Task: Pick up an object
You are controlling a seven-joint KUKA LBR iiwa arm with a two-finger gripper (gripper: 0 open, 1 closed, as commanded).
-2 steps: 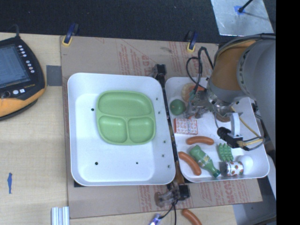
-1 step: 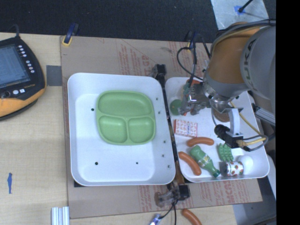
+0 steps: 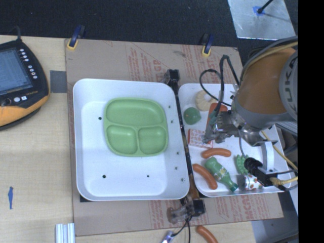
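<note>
Fingers (image 3: 211,133) low in right bin (image 3: 196,92), sausage (image 3: 216,153) just below, untouched

Gripper (image 3: 212,133) down in right bin (image 3: 188,93) over a red-white card (image 3: 195,136) — sausages (image 3: 216,153), green bottle (image 3: 220,172) just beside. Green divided plate (image 3: 135,126) in left bin (image 3: 86,135).

The arm (image 3: 268,85) is a thick, rounded body with a broad orange band and grey casing at its edges. Part of a dark letter marking shows on the grey shell at its right. Thin black cables (image 3: 215,77) loop out from its left side. Below the band sits a grey metal wrist, and the tool (image 3: 211,134) is a small cluster of bare silvery metal parts.
</note>
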